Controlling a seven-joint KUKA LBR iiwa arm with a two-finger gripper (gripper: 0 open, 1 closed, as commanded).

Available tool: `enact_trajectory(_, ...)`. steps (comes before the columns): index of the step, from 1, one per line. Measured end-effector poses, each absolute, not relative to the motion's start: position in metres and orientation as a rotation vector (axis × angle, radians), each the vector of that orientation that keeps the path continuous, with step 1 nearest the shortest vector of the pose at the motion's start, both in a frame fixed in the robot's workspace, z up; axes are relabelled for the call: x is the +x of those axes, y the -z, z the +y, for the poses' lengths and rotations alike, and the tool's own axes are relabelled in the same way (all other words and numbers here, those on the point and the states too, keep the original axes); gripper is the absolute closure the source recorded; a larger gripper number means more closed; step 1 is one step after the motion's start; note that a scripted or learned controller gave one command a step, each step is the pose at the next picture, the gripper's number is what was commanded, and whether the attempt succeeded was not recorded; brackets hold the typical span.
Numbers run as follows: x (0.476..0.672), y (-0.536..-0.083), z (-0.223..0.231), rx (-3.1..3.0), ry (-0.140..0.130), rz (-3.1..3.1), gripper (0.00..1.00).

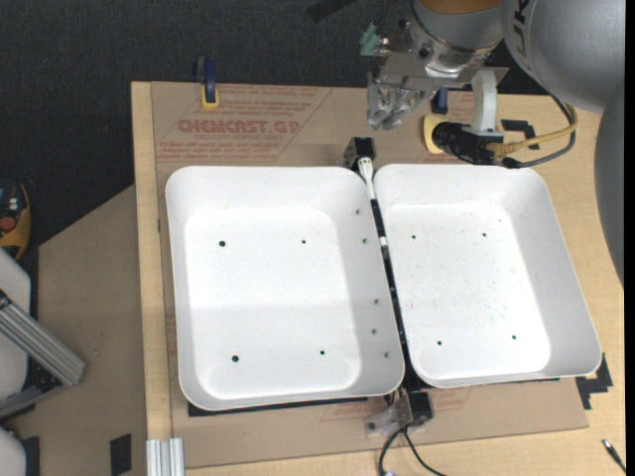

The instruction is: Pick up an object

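My gripper [389,113] hangs at the top of the camera view, above the bench just behind the gap between the two bins. Its metal fingers point down and nothing shows between them. The left bin [189,266] and the right bin [556,266] show bare white floors with a few small dark dots; I see no loose object in either.
A black strip [382,256] runs along the seam between the bins, with a small black clamp [359,151] at its far end. A blue-and-yellow clamp [207,79] stands at the board's back left. Brown board surrounds the bins.
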State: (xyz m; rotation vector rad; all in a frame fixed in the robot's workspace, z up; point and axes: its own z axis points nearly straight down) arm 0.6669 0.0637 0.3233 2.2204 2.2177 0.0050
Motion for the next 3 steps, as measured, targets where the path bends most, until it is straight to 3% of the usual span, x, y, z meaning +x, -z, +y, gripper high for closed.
enact_trajectory(1, 0.651, -0.329, 0.043, 2.225, 0.002, 2.220, 1.00)
enact_trajectory(2, 0.661, -0.251, 0.111, 2.219, 0.005, 2.229, 1.00)
enact_trajectory(3, 0.666, -0.301, 0.059, 2.222, -0.007, 2.212, 1.00)
